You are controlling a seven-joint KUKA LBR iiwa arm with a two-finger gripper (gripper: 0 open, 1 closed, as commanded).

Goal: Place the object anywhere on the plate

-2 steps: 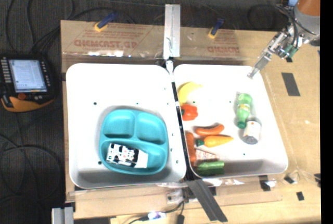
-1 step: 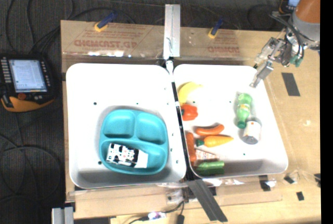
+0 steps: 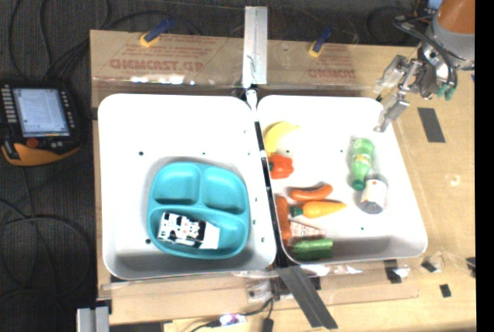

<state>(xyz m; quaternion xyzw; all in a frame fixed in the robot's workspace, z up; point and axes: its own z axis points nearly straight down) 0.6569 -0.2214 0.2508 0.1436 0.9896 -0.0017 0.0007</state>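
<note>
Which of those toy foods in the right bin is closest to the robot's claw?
The green bottle, lying just below the end effector; the banana, carrot and the rest sit farther left.

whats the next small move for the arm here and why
Probably swing the gripper left and down over the right bin: it hangs above that bin's top right corner, nothing between its fingers, while the blue plate holds one patterned item.

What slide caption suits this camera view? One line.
Gripper above right bin's far corner; black-and-white box on blue plate.
</note>
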